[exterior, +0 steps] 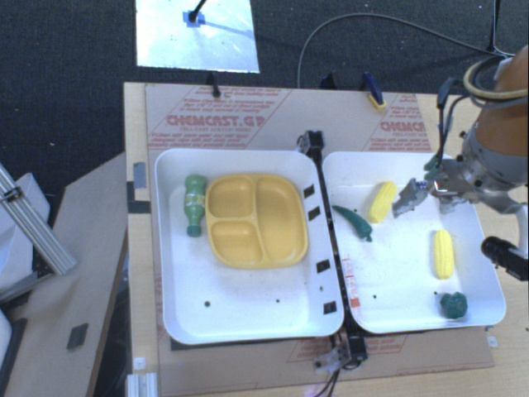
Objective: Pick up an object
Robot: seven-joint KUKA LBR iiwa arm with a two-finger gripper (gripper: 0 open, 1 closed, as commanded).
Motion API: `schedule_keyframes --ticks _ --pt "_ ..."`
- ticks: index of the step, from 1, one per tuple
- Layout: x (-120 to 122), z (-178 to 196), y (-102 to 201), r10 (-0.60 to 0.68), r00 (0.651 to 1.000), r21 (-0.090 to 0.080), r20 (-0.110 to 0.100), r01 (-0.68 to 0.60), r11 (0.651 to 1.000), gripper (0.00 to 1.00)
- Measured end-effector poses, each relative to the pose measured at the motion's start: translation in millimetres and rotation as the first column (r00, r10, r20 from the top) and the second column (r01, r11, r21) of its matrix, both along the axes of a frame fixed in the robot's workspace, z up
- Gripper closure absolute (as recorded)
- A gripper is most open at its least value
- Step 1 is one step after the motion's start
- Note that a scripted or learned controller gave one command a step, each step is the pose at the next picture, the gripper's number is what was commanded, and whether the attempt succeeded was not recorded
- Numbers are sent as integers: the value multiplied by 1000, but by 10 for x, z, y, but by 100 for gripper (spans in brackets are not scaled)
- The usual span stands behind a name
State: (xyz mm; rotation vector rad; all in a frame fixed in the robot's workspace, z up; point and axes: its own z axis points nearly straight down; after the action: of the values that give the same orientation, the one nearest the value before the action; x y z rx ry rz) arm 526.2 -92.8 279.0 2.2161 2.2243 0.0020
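- I'm reaching in from the right, my grey wrist with its orange band over the right edge of the right bin (496, 300).
- My gripper (411, 197) hangs over the upper middle of that bin, pointing left, just right of a corn cob (382, 201).
- My fingers (405, 202) look spread apart, nothing between them; I'm holding no object.
- That corn cob lies tilted, its top end leaning right, near the bin's upper left part.
- Just below and left of it lies a green pepper (354, 222), slanting down to the right, close to the wall between the two bins.
- A second corn cob (444, 253) lies nearly upright on the right side of the same bin, below my gripper and well apart from the first one.
- Down in the bin's lower right corner sits a dark green lump (453, 305); too small for me to tell what it is.
- Over in the left bin (178, 308), a yellow divided plate (254, 220) sits in the upper middle, three compartments showing.
- A green bottle (194, 205) lies just beside the plate's left edge, cap end towards the bottom.
- Both bins rest side by side on a cardboard sheet (273, 110) with red lettering.
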Motion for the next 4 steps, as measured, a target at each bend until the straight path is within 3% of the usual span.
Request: schedule_keyframes --ticks 2,3,4 --pt "8 -1182 -44 -3 1000 1 -5 3 1000 0" --pt "43 -1599 -19 -3 1000 1 -3 3 1000 0" --pt "49 -1482 -25 -3 1000 0 0 3 1000 100"
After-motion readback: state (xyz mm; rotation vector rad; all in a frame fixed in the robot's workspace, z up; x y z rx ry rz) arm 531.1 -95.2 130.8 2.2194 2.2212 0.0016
